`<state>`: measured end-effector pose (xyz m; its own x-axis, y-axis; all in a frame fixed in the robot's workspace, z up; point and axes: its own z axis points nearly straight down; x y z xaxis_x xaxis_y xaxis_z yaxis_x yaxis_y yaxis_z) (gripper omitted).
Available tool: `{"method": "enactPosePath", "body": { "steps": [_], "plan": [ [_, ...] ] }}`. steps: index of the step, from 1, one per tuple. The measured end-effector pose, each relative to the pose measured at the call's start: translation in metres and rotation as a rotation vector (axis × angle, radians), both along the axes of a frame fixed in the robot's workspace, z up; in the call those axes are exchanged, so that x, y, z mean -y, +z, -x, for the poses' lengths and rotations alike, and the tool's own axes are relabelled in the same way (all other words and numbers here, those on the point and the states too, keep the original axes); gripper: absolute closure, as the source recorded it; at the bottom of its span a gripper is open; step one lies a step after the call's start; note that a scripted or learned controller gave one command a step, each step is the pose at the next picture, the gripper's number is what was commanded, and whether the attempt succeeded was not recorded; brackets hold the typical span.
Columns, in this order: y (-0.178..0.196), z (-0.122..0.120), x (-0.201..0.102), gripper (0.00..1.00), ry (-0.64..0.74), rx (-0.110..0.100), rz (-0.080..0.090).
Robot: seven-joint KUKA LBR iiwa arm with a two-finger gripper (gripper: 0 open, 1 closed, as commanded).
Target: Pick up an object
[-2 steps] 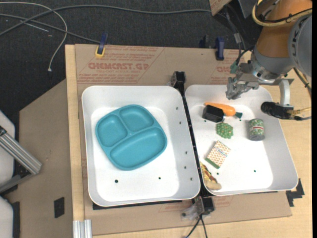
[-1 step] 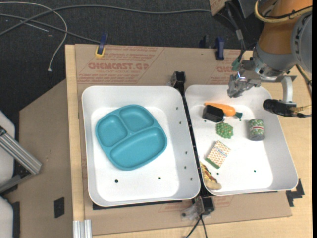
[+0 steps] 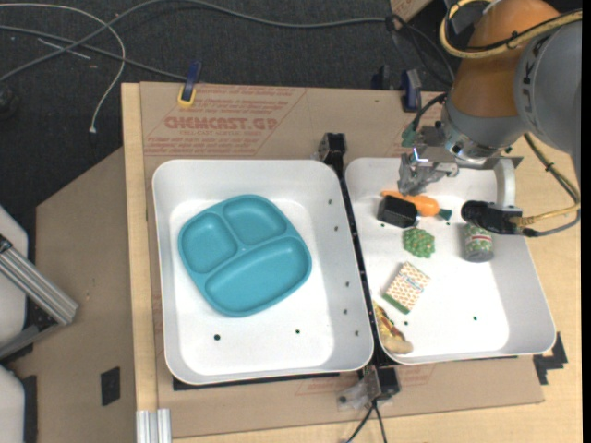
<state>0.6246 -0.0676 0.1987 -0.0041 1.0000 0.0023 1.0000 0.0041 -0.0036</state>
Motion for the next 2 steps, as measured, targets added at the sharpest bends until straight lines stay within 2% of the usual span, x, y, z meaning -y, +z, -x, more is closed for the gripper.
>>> {"method": "enactPosePath", "body": {
  "steps": [2],
  "plan": [
    [0.028,0.054,-0.095,1.0,-0.001,0.0,0.0]
  ]
}}
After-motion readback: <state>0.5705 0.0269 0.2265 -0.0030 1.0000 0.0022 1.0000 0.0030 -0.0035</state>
